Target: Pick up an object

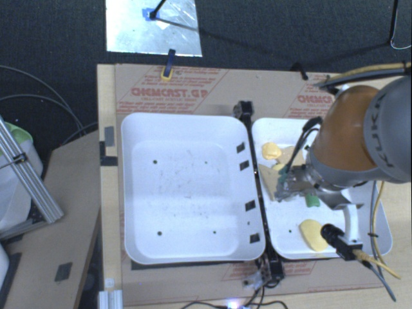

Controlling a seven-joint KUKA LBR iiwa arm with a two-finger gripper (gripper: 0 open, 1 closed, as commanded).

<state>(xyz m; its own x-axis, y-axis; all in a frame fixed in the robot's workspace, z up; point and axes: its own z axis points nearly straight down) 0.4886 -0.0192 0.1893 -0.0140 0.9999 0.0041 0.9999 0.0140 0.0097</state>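
Camera view showed our gripper point(283, 190) low in the right bin point(381, 240), but we could not tell its state. Yellow objects point(271, 151) lay nearby on the floor; we judged nothing lifted yet.

The left bin point(187, 185) lies open to reach from above. The right bin point(283, 240) is crowded: the arm point(360, 140) overhangs it (yellow pieces point(313, 234) beside).
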